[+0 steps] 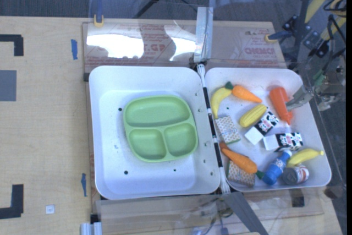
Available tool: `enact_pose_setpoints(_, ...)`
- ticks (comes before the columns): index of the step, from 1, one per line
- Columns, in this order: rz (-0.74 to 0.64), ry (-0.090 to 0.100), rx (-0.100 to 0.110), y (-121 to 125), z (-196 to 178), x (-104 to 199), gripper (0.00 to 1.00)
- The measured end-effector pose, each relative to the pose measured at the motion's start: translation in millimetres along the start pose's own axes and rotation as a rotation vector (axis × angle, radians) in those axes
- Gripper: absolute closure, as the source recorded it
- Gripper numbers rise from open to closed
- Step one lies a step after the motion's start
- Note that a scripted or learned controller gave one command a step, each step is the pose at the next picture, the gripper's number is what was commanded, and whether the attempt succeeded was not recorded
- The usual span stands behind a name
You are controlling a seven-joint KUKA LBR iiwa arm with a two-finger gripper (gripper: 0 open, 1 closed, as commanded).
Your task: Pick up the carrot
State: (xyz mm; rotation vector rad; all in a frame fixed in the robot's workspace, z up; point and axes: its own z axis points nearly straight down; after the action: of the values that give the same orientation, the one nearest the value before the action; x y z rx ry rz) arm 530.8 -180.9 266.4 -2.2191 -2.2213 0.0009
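- Two bins: the left holds one green tray.
- Right bin: two carrots, two bananas, one corn cob.
- End effector at right rim; grip cannot be told.

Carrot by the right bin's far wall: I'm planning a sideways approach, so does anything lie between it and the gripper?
Yes. A red-orange piece lies between the gripper and the carrot, close beside the gripper. Nothing lies on top of the carrot.
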Motion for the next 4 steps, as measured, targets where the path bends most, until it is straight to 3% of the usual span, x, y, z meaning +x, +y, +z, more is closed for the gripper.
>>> enact_pose_setpoints(1,-0.104,0.000,0.000,69.7,115.1,43.4,0.00)
enact_pose_setpoints(2,-0.116,-0.002,-0.005,79.1,85.4,62.2,0.00)
enact_pose_setpoints(3,-0.251,0.000,0.000,-0.1,82.2,129.6,0.00)
enact_pose_setpoints(4,-0.262,-0.002,-0.004,58.2,49.0,78.0,0.00)
